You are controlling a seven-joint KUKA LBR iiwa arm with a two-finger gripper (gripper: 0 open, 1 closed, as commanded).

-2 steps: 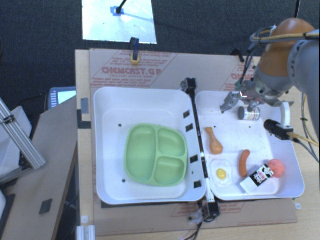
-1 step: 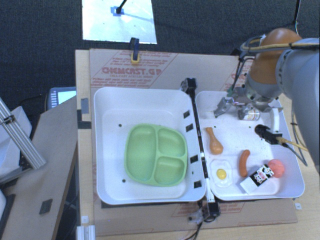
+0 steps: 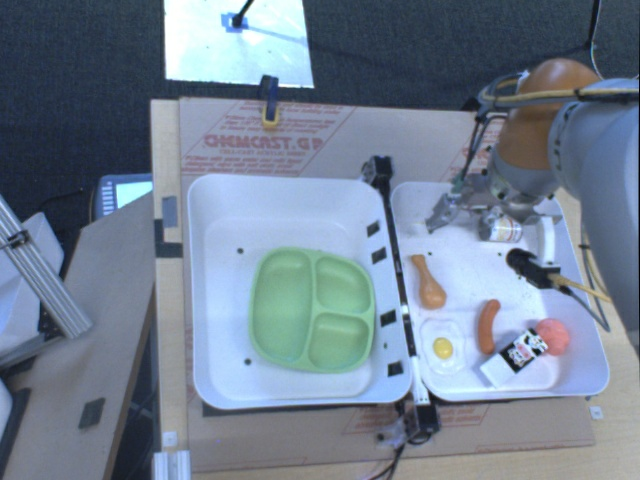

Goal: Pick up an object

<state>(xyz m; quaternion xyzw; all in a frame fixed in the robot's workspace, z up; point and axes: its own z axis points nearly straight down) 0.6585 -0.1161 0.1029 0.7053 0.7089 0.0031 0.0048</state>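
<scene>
Small can [image 3: 501, 230] on side, right bin's [image 3: 590, 378] back.

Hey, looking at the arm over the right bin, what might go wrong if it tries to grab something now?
1. The end effector hangs near the right bin's back left corner, over bare floor apart from the toys, so closing there would likely catch nothing.
2. The sausage, fried egg, milk carton and pink ball crowd together; a grasp could nudge neighbours.
3. The small can lies under the wrist and may get knocked.

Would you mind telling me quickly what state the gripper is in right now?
Gripper: state cannot be told; it hovers over the back of the right bin, with nothing seen held.
</scene>
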